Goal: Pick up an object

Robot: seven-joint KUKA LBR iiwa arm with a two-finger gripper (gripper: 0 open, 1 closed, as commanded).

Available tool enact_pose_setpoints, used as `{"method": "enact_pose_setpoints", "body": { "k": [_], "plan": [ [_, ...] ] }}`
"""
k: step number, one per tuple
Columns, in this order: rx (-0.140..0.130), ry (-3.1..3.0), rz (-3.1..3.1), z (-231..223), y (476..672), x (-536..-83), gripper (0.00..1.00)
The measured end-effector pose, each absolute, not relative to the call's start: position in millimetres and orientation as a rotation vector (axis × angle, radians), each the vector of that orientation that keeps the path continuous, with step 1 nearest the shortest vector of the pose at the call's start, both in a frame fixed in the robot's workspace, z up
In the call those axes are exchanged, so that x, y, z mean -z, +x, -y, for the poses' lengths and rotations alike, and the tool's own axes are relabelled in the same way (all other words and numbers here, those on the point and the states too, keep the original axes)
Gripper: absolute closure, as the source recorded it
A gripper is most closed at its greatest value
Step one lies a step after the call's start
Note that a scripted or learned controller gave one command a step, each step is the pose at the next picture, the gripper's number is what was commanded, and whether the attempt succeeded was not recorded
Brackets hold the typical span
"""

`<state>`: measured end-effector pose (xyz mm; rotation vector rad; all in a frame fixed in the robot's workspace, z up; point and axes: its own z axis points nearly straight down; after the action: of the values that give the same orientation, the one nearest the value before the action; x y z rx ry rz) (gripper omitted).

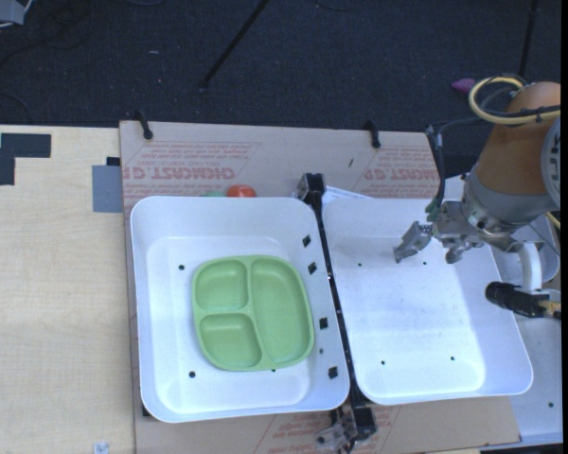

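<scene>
Progress on the pick looks close to nil, judging from how things lie. The two-finger gripper (434, 242) hangs over the upper right part of the shallow white right-hand bin (511, 372), on the grey arm with its orange band (517, 149) reaching in from the right. Its fingers stand spread apart, with nothing between them, so no object is held.

The obvious thing to take, a light green plastic tray with three compartments (253, 311), lies flat in the middle of the shallow white left-hand bin (156, 386), well apart from the gripper and on the far side of the black divider (324, 282) where the two bins meet. A small orange-red round object (240, 192) sits just beyond the top rim of the left bin, on the brown cardboard sheet (218, 164) covering the table; what it is cannot be told.

What remains, in my judgement, is everything: travel across to the left bin, descend onto the tray's edge, close, and lift.
</scene>
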<state>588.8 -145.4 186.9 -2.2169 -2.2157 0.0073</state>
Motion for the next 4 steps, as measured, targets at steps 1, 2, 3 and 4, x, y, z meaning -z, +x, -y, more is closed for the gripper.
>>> {"method": "enact_pose_setpoints", "body": {
  "k": [1, 2, 3, 4],
  "plan": [
    [-0.006, -2.218, 2.216, 141, 587.3, -143, 0.0],
    [-0.004, -2.222, 2.215, 142, 588.2, -156, 1.0],
    [0.002, -2.221, 2.223, 137, 586.4, -200, 1.0],
    [0.002, -2.222, 2.224, 138, 587.3, -242, 1.0]
  ]
}}
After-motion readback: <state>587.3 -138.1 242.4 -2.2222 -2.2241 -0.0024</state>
